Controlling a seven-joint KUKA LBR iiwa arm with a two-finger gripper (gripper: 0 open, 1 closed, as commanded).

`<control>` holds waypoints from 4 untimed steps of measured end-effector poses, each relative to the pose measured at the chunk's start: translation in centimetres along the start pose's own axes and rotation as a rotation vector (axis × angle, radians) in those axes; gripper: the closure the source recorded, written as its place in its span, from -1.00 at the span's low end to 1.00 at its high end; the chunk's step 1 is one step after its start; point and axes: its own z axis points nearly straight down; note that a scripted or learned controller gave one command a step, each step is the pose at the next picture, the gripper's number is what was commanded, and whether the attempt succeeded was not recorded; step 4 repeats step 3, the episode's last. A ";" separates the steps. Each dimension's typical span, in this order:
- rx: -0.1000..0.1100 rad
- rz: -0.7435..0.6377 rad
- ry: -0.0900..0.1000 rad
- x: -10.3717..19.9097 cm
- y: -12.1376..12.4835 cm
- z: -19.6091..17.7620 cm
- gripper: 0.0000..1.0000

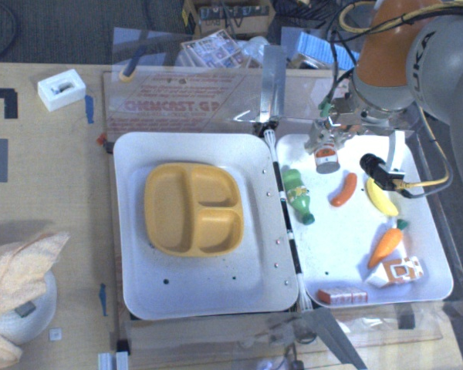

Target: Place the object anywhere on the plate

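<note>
A yellow plate point(193, 208) with three compartments lies in the left bin point(139, 284) with nothing on it. My gripper point(326, 143) hangs over the far left corner of the right bin point(432, 268). A small brown and white can point(325, 161) sits right at its tip, and whether the can is gripped or resting on the bin floor is unclear. The plate is well to the left of the gripper, across the divider between the bins.
The right bin also holds a green bottle point(297, 195), a red sausage point(343, 190), a banana point(382, 199), a carrot point(386, 245), a small white and orange carton point(401, 270) and a red bar point(342, 295). A clear panel point(185, 106) stands behind the left bin.
</note>
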 end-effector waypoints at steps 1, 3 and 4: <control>0.002 -0.242 0.002 6.9 -1.2 0.0 1.00; -0.001 -0.694 0.002 16.8 -3.6 -2.9 -1.00; -0.001 -0.694 0.002 16.8 -3.6 -2.9 -1.00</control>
